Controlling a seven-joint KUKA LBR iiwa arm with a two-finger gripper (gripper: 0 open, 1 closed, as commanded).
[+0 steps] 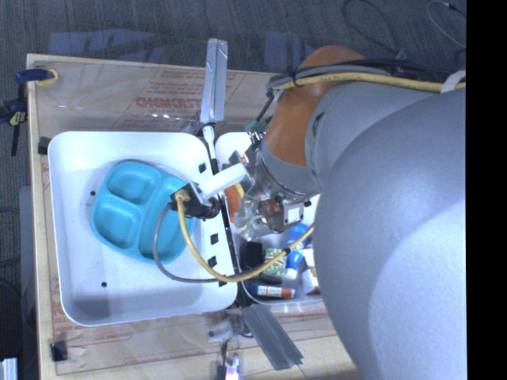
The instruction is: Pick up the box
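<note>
My gripper (255, 216) reaches down into the near-left part of the right bin (228, 144), just past the divider between the two bins. The arm's wrist and orange band (289, 125) cover most of that bin. Below the gripper lies a small green printed pack (274, 264) that may be the box, partly hidden under a black object (252, 253). I cannot see anything held in the gripper.
A blue divided tray (135, 208) lies in the left bin (63, 212). A blue-capped bottle (295, 248) and a red-and-white tube (276, 291) sit in the right bin's near corner. A yellow cable (198, 266) loops from the wrist over the left bin's edge.
</note>
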